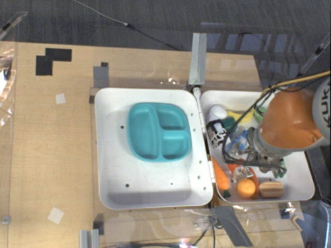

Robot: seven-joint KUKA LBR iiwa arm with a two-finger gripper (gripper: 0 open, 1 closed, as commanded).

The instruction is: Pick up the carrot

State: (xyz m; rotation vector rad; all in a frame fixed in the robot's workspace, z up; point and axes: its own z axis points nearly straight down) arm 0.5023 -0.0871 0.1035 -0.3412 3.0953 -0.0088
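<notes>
Orange-banded, your arm (289, 120) hangs over the right bin (305, 190); you can't tell the gripper's (248, 164) state. Your carrot (221, 175) lies just left, against the bin's left wall, running lengthwise front-to-back.

You see the carrot (221, 176) lying at the right bin's (305, 190) lower left, beside an orange fruit (246, 188); the hand (247, 165) hovers just right of it.

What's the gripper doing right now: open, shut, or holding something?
Two-finger gripper: cannot be told; it hangs low in the right white bin, above the long orange carrot and the round orange fruit.
</notes>
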